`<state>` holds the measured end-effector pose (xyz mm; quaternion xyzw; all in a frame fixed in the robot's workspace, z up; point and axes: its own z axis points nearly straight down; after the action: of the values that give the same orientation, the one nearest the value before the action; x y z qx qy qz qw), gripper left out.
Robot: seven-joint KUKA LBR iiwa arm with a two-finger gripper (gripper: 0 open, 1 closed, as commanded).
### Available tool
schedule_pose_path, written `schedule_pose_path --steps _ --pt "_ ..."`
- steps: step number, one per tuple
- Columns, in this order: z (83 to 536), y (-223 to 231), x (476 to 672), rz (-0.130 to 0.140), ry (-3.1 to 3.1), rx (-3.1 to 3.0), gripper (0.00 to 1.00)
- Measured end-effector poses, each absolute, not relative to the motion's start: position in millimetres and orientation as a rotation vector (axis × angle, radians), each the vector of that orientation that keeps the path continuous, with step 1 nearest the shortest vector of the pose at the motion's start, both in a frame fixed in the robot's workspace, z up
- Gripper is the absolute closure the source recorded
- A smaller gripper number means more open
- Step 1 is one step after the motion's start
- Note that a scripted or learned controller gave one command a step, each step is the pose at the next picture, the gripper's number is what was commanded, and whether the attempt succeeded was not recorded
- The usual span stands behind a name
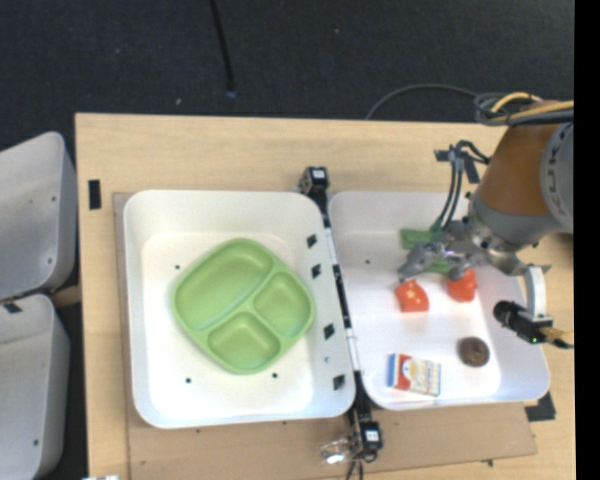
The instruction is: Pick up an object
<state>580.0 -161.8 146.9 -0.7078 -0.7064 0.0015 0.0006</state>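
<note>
Cam view, gripper [435, 261]: I see it low in right bin [380, 218]; jaw state, can't tell.
Red obj A [412, 296]: just below-left of gripper.
Red obj B [462, 286]: just below-right.
Green obj [416, 236]: partly under the gripper.
Brown disc [472, 350], small box [413, 373]: further below.
Green tray [243, 305]: left bin [150, 368], well apart.

Two bins sit side by side on the bench [100, 148]. The left bin [140, 388] holds a divided plate [242, 305] near its middle. In the right bin [370, 218], the gripper [435, 261] hangs over the far middle, above a flat item [416, 237] at the far side. Two small blocks lie just nearer: one [412, 296] left, the other [462, 285] right. Nearer still, a small box [413, 373] lies left of a round disc [473, 350].
</note>
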Motion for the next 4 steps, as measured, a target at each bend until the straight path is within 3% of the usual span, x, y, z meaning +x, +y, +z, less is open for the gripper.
schedule_pose_path --steps 1,2,4 --pt "98.2 -162.9 579.5 0.004 -2.216 -2.226 0.0" --pt "111.8 -164.1 580.9 -0.002 -2.214 -2.234 1.0" --pt "209.4 -168.7 580.0 -0.004 -2.223 -2.227 1.0"
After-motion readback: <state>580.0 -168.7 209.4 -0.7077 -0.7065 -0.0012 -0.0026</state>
